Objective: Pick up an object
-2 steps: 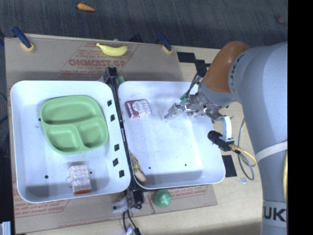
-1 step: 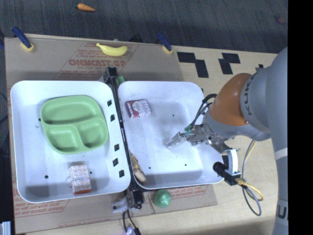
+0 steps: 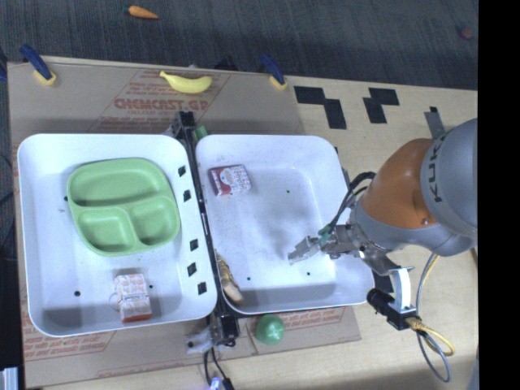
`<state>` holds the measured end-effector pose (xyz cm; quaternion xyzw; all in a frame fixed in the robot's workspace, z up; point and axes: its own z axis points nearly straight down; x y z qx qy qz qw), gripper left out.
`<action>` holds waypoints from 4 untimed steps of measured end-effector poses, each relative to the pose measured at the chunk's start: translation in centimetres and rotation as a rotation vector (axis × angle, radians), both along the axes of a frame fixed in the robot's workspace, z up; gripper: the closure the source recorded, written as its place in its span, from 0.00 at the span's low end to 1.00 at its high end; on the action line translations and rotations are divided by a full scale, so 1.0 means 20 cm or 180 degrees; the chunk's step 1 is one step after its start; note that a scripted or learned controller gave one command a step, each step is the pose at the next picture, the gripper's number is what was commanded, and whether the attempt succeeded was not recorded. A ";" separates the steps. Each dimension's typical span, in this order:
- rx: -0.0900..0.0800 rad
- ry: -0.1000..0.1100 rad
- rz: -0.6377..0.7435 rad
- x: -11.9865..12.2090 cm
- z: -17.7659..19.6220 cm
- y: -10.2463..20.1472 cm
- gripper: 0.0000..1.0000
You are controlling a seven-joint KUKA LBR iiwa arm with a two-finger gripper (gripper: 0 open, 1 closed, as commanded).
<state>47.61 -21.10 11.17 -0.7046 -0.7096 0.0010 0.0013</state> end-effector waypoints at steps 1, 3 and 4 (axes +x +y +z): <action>0.0001 -0.0003 -0.0002 0.35 -0.05 0.00 0.00; 0.0001 -0.0005 -0.0004 0.85 0.10 0.05 0.00; -0.0001 -0.0010 0.0001 0.91 0.10 0.00 0.00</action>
